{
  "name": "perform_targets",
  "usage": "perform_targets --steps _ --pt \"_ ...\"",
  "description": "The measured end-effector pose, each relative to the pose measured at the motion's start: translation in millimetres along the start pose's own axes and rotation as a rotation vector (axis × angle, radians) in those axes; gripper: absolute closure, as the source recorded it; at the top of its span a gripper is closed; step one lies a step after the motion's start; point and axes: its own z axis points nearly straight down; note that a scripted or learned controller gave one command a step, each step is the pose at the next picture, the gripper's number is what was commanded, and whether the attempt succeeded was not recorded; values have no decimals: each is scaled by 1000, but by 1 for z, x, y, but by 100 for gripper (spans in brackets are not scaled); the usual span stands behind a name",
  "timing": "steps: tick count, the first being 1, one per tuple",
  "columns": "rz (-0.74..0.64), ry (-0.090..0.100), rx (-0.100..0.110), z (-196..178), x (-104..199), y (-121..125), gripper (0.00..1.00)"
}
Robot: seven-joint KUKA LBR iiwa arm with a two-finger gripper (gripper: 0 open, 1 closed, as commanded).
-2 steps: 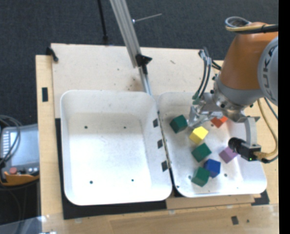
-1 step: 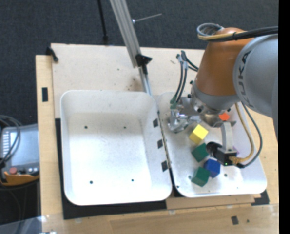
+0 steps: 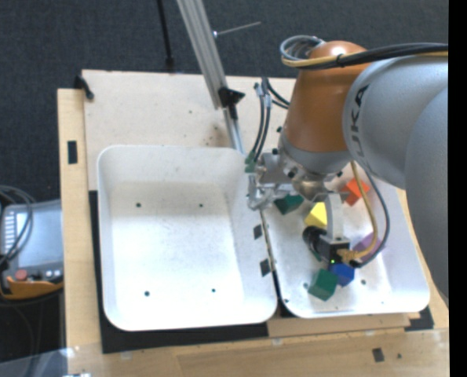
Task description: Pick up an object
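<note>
My gripper (image 3: 262, 188) hangs under the orange wrist band, low over the far left part of the right bin (image 3: 398, 289), close to the wall between the two bins. A dark green block (image 3: 290, 204) lies just right of it, touching or nearly touching the metal parts. Beside that sit a yellow block (image 3: 317, 215) and, further right, an orange block (image 3: 351, 192). Nearer the front lie a blue block (image 3: 342, 273) and a green block (image 3: 323, 287). A purple piece (image 3: 363, 246) shows at the right. The arm hides much of this bin.
The left bin (image 3: 178, 234) is white and shallow with a few dark specks. A slanted aluminium post (image 3: 206, 42) rises behind the bins. A wooden bench edge (image 3: 72, 210) runs along the left.
</note>
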Motion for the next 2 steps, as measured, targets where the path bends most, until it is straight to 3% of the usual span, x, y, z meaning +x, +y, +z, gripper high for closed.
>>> perform_targets --steps 1,2 --pt "-1 0 3 14 56 0 100" --pt "4 0 2 13 53 0 0"
